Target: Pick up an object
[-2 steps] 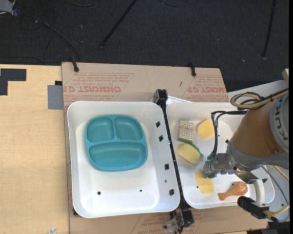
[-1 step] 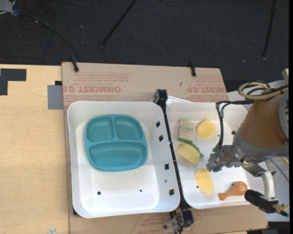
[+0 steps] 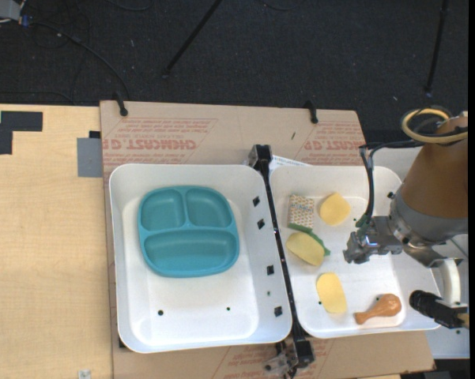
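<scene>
Lowest in view, drumstick toy (image 3: pixel 379 308) lies just below the hand (image 3: pixel 362 247), whose grip I cannot tell.

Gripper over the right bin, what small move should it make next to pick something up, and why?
Probably shift slightly left and descend toward the yellow piece. The gripper hangs over bare floor of the right bin, holding nothing I can see, and that piece lies close by, apart from the other objects.

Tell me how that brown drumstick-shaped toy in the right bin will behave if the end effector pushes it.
The drumstick looks rounded at one end and thin at the other, so it would probably pivot rather than slide straight. Its smooth, shiny surface suggests hard, light plastic, likely slippery. It lies near the bin wall, which may stop it.
</scene>
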### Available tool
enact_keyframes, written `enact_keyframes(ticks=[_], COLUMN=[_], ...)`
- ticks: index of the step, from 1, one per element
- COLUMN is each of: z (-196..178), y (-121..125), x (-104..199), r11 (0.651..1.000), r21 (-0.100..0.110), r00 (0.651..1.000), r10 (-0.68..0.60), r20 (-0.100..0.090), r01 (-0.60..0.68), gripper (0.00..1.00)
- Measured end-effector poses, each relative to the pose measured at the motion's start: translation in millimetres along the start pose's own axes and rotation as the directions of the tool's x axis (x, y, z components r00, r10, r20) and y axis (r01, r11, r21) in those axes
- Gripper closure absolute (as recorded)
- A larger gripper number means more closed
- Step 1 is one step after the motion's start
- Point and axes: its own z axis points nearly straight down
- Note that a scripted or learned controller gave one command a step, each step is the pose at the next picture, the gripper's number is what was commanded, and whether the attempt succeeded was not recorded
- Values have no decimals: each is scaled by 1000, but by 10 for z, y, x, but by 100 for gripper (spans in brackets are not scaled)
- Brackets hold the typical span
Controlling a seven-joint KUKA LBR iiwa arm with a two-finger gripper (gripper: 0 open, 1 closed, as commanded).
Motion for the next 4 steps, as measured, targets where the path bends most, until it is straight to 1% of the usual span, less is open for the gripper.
enact_keyframes(ticks=[1, 2, 3, 4], z=[-617, -564, -542, -390], y=[-37, 5, 161, 238], x=[-34, 562, 991, 1572], r11=[1000, 1000, 1000, 1000], r21=[-3, 4, 4, 7], r00=[1000, 1000, 1000, 1000], r10=[1, -3, -3, -3], r20=[1, -2, -1, -1], r01=[-1, 3, 3, 3], gripper=[100, 100, 100, 100])
